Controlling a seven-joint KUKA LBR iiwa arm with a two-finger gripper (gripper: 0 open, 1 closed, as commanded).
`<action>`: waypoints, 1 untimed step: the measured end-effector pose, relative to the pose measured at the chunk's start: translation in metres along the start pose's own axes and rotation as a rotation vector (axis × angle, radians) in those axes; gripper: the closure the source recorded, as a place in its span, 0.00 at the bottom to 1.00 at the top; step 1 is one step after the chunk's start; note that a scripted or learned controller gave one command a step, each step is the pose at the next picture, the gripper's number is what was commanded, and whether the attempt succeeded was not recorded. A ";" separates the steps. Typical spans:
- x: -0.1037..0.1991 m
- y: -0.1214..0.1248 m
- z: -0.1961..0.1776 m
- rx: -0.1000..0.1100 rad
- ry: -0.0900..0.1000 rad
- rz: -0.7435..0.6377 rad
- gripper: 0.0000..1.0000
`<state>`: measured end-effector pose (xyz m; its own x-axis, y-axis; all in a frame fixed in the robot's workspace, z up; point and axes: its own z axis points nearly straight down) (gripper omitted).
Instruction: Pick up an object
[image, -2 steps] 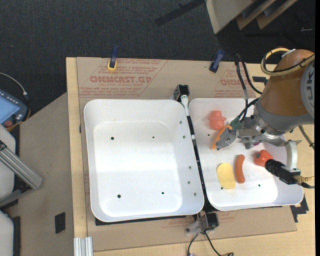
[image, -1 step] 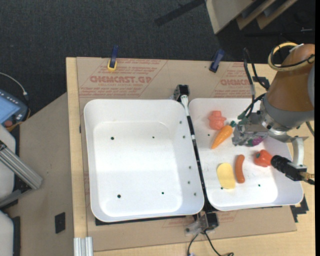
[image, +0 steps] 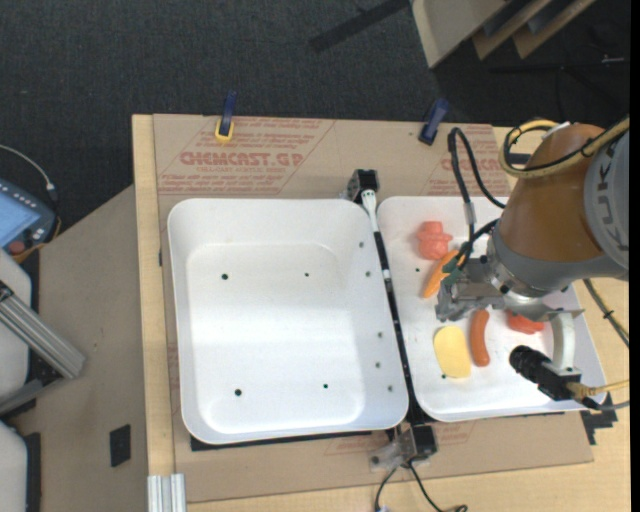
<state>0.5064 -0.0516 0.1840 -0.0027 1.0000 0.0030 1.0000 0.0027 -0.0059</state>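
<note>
My gripper (image: 462, 298) hangs low over the middle of the right bin (image: 500, 405). Just under it lie a yellow lump (image: 452, 353) and a red-orange sausage shape (image: 480, 337), side by side. A thin orange carrot (image: 436, 279) with a green bit (image: 458, 262) lies at the gripper's upper left. Farther back sits a pink lump (image: 433, 238). A red piece (image: 525, 323) peeks out below the wrist on the right. The arm's body hides the bin's right part. Nothing shows between the fingers.
The left bin (image: 200, 300) lies beside the right one, a black divider strip (image: 388, 290) between them. Both rest on a cardboard sheet (image: 290, 150) held by clips at its far edge. Cables run along the arm on the right.
</note>
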 end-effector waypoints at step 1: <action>0.059 0.054 -0.107 -0.018 -0.003 -0.003 1.00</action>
<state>0.5609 0.0071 0.2909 -0.0062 1.0000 -0.0003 0.9999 0.0062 0.0117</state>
